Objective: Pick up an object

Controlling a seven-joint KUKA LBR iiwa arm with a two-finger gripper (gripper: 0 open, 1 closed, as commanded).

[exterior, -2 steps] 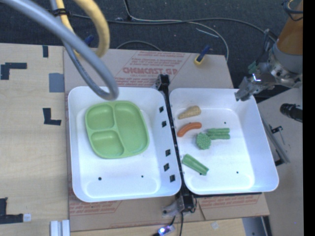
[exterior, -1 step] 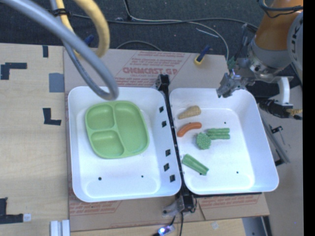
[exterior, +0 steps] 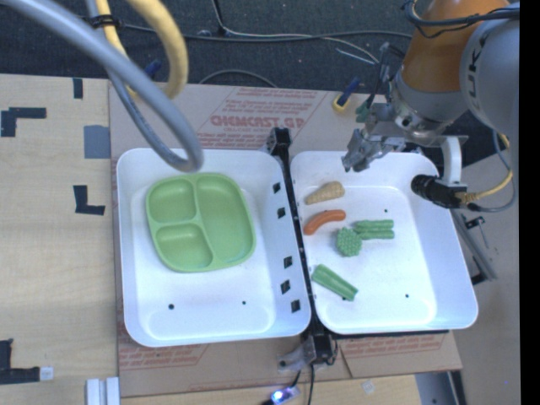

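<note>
End effector (exterior: 358, 160) above smooth tan carrot-shaped toy (exterior: 325, 193)

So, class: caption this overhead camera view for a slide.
Gripper above right bin of toy food; green tray in left bin.

A green plate (exterior: 201, 222) with three sections sits in the left white bin (exterior: 202, 315), in the middle left of the picture. Both bins rest on brown cardboard (exterior: 253, 116) with red letters (too blurry to read in full). A fat grey hose (exterior: 126, 78) and a yellow hose (exterior: 164, 24) cross the upper left. Thin black cables (exterior: 253, 34) run along the dark top.
</note>
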